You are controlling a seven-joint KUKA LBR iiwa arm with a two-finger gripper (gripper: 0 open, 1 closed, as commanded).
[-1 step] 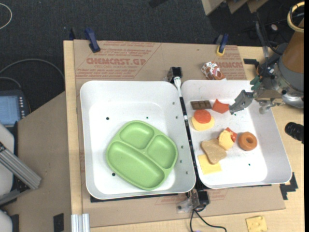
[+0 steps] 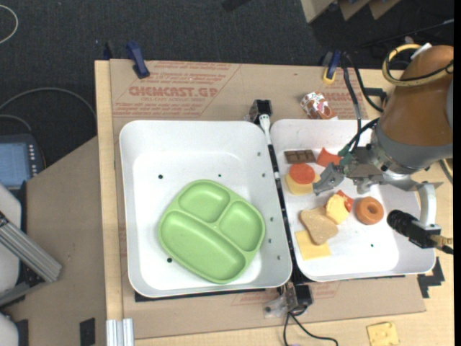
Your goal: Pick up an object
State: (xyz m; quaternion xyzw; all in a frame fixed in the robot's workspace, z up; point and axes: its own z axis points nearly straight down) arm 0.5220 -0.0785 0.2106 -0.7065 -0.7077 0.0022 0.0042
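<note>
The right bin (image 2: pixel 403 262) holds toy food: a brown chocolate bar (image 2: pixel 300 156), a red-topped yellow piece (image 2: pixel 301 177), a yellow chunk (image 2: pixel 336 209), a glazed donut (image 2: pixel 370 211), a slice of toast (image 2: pixel 318 225) and a yellow cheese slice (image 2: pixel 312 246). My gripper (image 2: pixel 333 179) hangs over the middle of this bin, just above the yellow chunk and right of the red-topped piece. Its grey fingers (image 2: pixel 328 181) point down to the left and stand apart, with nothing between them. A small red piece (image 2: pixel 328 156) lies behind the gripper.
A green divided plate (image 2: pixel 211 229) lies in the left bin (image 2: pixel 144 157). A crumpled wrapper (image 2: pixel 315 105) sits on the cardboard behind the right bin. Clamps hold the board at the back edge. The arm's grey and orange body covers the right bin's far right.
</note>
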